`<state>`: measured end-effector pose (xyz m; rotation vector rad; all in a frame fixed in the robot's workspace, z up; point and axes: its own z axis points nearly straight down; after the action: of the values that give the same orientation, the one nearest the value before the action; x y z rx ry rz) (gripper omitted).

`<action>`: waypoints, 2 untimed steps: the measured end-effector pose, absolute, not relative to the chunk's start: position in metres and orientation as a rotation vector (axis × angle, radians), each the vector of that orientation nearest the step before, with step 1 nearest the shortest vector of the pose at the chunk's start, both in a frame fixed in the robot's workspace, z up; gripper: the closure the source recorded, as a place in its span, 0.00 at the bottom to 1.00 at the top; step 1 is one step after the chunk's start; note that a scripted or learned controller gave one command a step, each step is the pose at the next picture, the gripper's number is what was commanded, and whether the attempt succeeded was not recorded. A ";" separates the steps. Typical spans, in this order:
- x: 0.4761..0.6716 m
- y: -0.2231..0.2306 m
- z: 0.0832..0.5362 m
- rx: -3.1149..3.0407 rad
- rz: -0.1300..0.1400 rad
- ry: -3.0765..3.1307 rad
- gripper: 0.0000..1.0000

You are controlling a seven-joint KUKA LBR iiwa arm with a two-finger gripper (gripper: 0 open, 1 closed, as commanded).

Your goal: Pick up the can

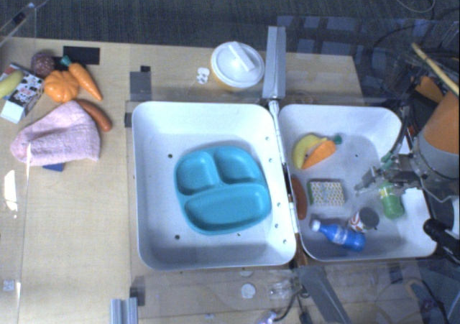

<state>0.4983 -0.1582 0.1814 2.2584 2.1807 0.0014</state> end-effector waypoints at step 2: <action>0.490 -0.145 0.104 2.097 0.007 2.330 1.00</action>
<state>0.4899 -0.1446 0.1041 2.0966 2.3304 0.0065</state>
